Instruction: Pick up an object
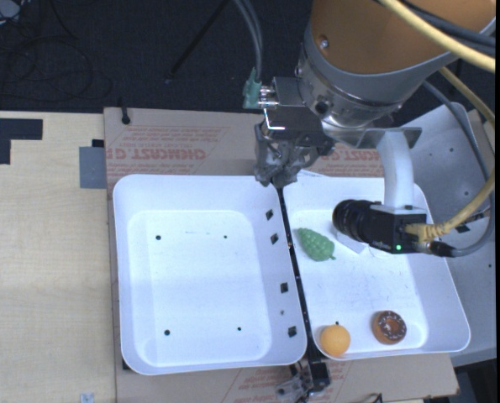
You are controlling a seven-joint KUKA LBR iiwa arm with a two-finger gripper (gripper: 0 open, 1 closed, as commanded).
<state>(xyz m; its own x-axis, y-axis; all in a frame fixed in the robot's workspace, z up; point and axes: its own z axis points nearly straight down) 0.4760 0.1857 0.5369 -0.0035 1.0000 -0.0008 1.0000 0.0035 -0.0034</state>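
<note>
Three objects in the right bin [451,309] (tool [276,175] above the bins' far divider).

1. Below the gripper [276,173] we see two bins [140,200] of smooth white plastic.
2. Under them lies matt brown cardboard [174,145].
3. The orange ball [334,340] looks smooth; the green object [314,244] looks bumpy.

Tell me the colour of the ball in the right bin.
Orange ball, camera view, near the front-left corner.
</note>
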